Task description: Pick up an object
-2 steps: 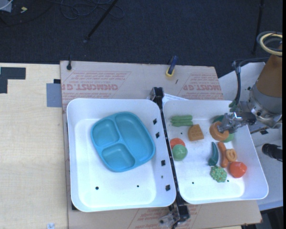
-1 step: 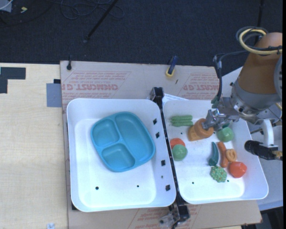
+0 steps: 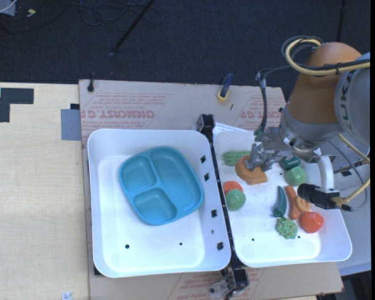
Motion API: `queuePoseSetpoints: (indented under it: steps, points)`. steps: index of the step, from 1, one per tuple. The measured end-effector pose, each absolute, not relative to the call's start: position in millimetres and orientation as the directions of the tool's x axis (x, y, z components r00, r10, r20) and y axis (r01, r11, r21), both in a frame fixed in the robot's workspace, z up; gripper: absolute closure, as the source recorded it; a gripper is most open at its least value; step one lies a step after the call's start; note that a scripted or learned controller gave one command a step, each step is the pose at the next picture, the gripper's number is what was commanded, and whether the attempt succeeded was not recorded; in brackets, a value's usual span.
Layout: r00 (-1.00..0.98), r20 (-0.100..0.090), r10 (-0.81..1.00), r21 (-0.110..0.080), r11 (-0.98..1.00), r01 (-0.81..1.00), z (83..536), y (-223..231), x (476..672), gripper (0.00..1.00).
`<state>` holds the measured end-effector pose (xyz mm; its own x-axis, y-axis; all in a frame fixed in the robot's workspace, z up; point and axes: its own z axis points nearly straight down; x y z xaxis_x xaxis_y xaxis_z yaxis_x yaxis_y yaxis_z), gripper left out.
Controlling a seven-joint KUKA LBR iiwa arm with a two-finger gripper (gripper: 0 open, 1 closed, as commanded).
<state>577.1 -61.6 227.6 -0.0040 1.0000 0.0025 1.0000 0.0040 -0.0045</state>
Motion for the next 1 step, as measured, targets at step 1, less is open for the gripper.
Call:
queuePoseSetpoints:
  steps: [1]
  points:
    - [-0.005, 0.003, 1.000, -0.006, 0.005, 1.000, 217.9, -2.7, 583.4, 1.00]
